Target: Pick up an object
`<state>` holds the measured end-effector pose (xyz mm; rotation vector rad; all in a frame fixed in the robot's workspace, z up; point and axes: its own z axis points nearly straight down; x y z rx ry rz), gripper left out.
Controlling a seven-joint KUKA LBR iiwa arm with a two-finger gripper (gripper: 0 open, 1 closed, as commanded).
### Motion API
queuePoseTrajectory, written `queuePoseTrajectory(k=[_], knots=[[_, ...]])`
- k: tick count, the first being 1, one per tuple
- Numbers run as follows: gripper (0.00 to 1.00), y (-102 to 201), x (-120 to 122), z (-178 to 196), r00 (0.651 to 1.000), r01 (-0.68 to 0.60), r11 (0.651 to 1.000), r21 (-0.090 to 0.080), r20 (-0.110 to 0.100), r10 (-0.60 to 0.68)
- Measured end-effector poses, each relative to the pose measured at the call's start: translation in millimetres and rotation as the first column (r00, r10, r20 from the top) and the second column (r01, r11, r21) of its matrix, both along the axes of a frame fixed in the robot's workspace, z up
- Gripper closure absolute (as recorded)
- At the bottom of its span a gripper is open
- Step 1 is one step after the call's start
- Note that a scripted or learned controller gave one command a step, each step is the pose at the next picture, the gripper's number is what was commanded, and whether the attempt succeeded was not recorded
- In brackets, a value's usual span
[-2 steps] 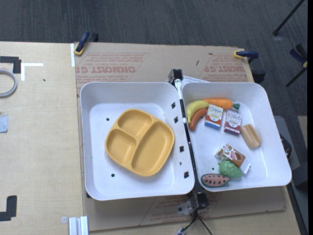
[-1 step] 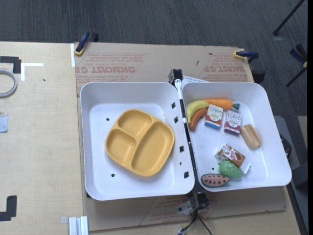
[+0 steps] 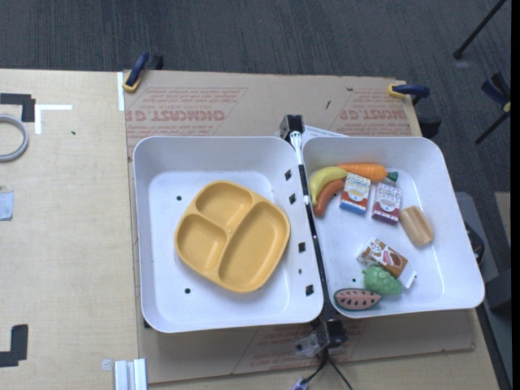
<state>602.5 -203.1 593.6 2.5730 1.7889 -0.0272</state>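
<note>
The tan loaf-shaped piece (image 3: 416, 225) is lying in the right bin (image 3: 452, 242), apart from its neighbours and nearest that bin's right wall, the side from which the arm reaches in. That is likely making it the easiest pick. Its long axis is running slantwise, from upper left to lower right. Just to its left, two small cartons (image 3: 370, 197) are sitting side by side, with a carrot (image 3: 363, 170) and a banana (image 3: 325, 179) crowding above and beside them. Lower down, a brown packet (image 3: 383, 256), a green toy (image 3: 382, 282) and a watermelon slice (image 3: 358, 300) are bunching together, probably awkward to separate. A yellow divided plate (image 3: 233, 236) is occupying the left bin (image 3: 154, 218).
</note>
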Motion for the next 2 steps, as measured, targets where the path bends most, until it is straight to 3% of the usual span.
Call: queuePoseTrajectory(k=[2], knots=[[1.0, 1.3, 2.4, 18.0, 1.0, -0.007, 1.0, -0.002, 0.004, 0.007]])
